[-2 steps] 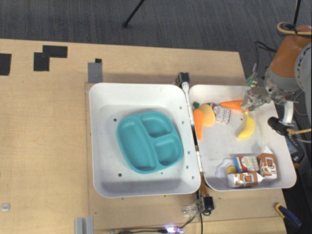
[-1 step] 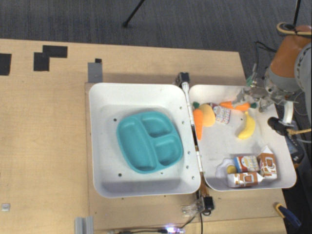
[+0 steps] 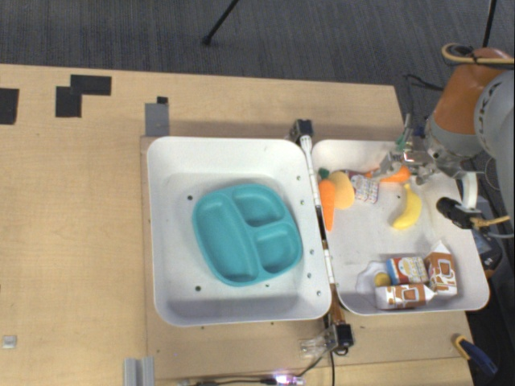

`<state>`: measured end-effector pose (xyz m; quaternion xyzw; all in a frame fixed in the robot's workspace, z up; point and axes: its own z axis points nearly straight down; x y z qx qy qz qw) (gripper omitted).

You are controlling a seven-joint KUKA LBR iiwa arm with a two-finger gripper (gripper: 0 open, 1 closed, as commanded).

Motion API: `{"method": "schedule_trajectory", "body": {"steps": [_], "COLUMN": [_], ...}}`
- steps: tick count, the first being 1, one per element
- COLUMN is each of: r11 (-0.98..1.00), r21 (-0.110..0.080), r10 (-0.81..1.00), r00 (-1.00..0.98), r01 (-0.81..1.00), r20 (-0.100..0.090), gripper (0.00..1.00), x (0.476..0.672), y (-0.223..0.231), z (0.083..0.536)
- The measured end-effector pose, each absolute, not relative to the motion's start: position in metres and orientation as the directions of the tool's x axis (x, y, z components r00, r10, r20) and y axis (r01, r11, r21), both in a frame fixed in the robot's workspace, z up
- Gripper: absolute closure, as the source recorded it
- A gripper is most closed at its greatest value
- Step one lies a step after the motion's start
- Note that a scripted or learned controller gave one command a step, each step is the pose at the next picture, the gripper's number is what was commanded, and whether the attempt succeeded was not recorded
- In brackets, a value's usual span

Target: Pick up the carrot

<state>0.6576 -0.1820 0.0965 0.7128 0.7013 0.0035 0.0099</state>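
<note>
Orange tapered carrot (image 3: 327, 202) lies in the right shallow white bin (image 3: 362, 256), along its left wall by the divider, thick end up near a green top, tip pointing down. A round yellow-orange fruit-like toy (image 3: 344, 190) touches its upper right side. Just beside that, a small grey-patterned piece (image 3: 368, 189); further right, a yellow banana (image 3: 408, 211).

Two-finger gripper (image 3: 412, 161) sits at the bin's top right, over a small orange item (image 3: 392, 175), well apart from the carrot. Fingers: cannot tell how far open, nor whether anything is between them; too small and cluttered there.

Doing the step well, as a judgement: come across to the bin's left side, line the fingers across the carrot's width at mid-body, below the yellow toy so it isn't pinched too. The wall is close, so one finger needs room between carrot and wall; a slight nudge inward could help. Descend straight, close, lift slowly.

Writing: brown-and-white cartons (image 3: 414, 280) at the bin's lower right carry printed labels, not legible. Left white bin (image 3: 169, 215) holds a teal compartment tray (image 3: 245, 233), no markings. Wooden tabletop (image 3: 72, 215) has black shapes, no text.
</note>
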Motion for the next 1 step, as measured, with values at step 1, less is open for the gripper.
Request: {"method": "schedule_trajectory", "body": {"steps": [1], "r11": [-0.014], "r21": [0.005], "r10": [1.0], "r00": [0.014], "r01": [1.0], "r20": [-0.007], "gripper": [1.0], "x": [0.6557], "y": [-0.1823], "z": [0.1065]}}
